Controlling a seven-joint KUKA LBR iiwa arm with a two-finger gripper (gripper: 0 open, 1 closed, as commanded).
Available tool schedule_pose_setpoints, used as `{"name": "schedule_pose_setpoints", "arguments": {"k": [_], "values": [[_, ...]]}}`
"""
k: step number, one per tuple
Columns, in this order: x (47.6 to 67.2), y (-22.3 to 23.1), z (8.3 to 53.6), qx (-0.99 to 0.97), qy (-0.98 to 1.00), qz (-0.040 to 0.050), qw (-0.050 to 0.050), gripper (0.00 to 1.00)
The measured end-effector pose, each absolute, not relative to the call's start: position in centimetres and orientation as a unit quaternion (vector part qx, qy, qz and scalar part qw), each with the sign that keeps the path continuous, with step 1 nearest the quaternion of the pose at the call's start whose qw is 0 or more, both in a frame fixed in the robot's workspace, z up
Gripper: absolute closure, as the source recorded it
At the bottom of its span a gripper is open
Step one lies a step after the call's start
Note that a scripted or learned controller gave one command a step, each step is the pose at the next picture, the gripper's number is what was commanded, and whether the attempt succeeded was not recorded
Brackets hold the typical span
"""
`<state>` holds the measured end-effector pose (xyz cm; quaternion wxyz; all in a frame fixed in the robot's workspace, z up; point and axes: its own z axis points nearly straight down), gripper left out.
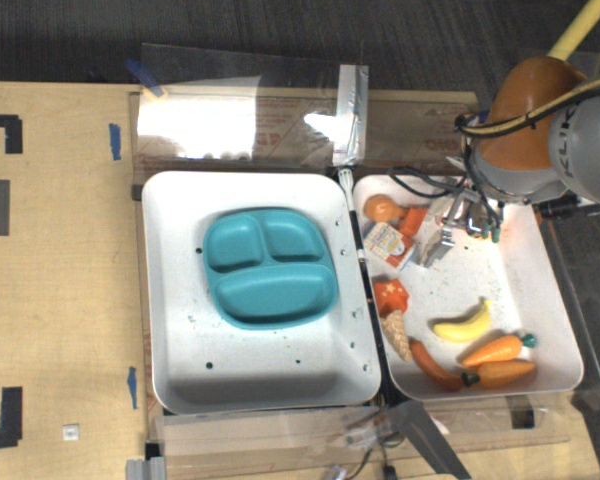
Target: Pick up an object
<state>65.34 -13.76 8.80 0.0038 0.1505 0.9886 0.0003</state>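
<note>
Silvery gripper (448, 230), fingers apart and empty, hangs near the right bin's (560, 298) far edge; centre over the small carton (387, 244) before descending.

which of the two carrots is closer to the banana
The upper carrot, the one with its green end showing; it lies just below the banana. The other carrot lies beneath it.

Bright overhead light, glare on plastic sheet (240, 118), slightly soft

Robot lab, two white bins (170, 208) on taped wooden bench (50, 268), cabled grey arm (580, 148)
</note>
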Motion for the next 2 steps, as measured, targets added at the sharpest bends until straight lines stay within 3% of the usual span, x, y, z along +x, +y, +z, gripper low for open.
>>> {"name": "schedule_pose_setpoints", "arguments": {"k": [1,2], "values": [[64.2,-9.8,8.9,0.213,0.977,-0.0004,0.003,0.0],[65.7,-10.7,8.9,0.207,0.978,0.001,0.0,0.0]]}}
